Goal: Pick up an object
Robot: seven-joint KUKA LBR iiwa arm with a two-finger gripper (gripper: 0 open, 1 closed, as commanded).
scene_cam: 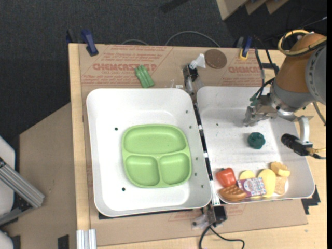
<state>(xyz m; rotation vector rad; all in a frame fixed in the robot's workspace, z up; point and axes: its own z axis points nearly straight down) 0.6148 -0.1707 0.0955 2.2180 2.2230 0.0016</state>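
A dark green object is seen in the camera view lying on the floor of the right bin, apart from the toy food heaped at the near wall. It is roundish, so no long axis or heading can be told. The gripper is poised just beyond it, nothing held; whether the fingers are parted cannot be told. The pick is judged not yet made.

Green divided plate in left bin; brown disc on bench.
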